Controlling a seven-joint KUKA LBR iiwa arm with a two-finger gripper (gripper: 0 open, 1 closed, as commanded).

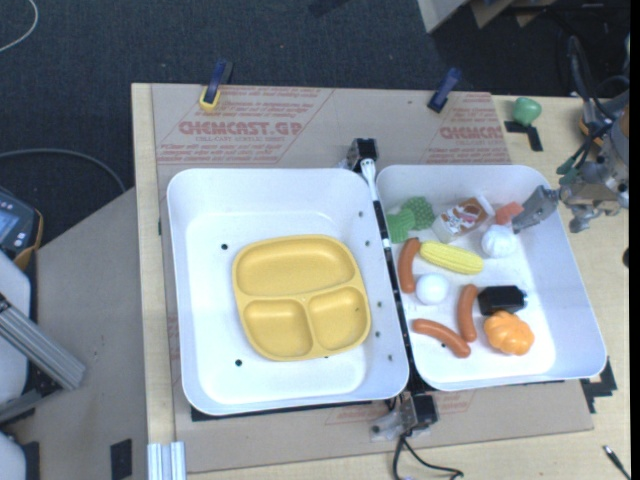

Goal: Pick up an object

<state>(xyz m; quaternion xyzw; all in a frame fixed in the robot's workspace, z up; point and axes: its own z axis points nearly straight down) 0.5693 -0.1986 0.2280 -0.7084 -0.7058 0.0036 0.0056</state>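
Camera view: tool [537, 208] perhaps over right bin [575, 268].

Just beside the hand [545, 206], toward the bin's middle, lie a white garlic bulb [497, 241], a small red piece [508, 211] and a brown-and-white wrapped item [462, 217], with a green leafy piece [409, 216] farther off. Farther from the hand, a yellow corn cob [452, 259] lies flat above a white ball [432, 289], with one sausage [408, 264] upright beside them. Farthest away, a black block [501, 298] sits over an orange pepper [509, 334], between two more sausages [467, 311] [441, 336].
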